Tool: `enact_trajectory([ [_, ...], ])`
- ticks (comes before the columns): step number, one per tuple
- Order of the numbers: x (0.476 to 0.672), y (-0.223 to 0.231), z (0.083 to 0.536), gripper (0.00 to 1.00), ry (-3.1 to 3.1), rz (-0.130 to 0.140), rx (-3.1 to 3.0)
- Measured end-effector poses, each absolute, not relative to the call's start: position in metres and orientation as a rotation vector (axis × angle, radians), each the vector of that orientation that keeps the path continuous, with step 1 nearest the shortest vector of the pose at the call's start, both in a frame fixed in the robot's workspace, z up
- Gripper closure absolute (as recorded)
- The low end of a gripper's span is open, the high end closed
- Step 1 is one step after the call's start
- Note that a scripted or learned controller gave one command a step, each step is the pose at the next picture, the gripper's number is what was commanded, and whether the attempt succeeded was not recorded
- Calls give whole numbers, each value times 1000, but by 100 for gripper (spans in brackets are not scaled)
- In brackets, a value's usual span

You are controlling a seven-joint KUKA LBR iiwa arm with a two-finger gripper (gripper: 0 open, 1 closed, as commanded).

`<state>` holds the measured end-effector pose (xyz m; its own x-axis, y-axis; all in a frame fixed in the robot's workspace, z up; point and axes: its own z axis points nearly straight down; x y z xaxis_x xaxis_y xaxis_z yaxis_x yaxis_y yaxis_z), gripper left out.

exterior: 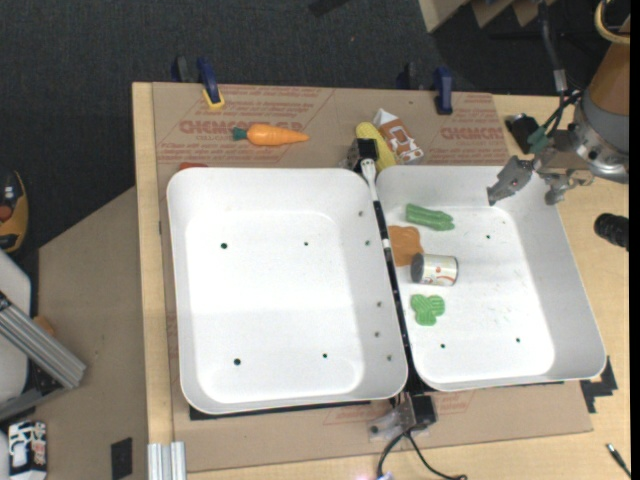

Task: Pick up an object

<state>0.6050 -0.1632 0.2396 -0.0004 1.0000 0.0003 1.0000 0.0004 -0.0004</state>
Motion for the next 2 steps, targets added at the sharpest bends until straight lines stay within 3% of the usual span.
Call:
enact_trajectory([
  [1,633,-75,199,0,-2225,1,-2213],
  [2,632,-97,96,0,-2217,5,-2220],
])
